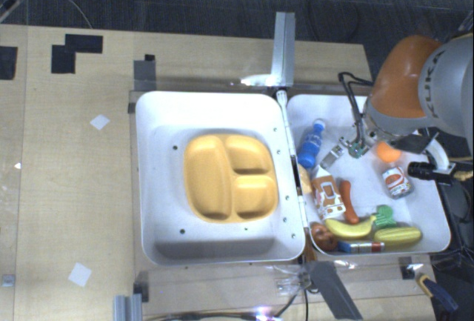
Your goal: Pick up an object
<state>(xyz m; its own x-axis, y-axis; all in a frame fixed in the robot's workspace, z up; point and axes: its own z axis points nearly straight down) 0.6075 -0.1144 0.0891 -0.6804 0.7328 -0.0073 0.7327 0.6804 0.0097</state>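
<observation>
The right bin (438, 234) holds a jumble of small items. A blue bottle (311, 143) lies near its left wall. An orange ball (388, 152) and a small orange-and-white can (396, 181) lie at the right. Toward the front lie an orange-and-white carton (326, 196), a carrot (346, 202), a banana (348, 228), a green toy (384, 216) and a yellow-green piece (398, 236). My gripper (352, 147) hangs low in the bin's back half, between the bottle and the ball. The grey arm with its orange band (404, 82) covers the bin's back right corner.
The left bin (159, 238) holds a yellow divided tray (229, 177) at its middle. A metal post (284, 45) stands behind the seam between the bins. Black cables (355, 101) run from the wrist. Wooden benchtop (67, 186) stretches to the left.
</observation>
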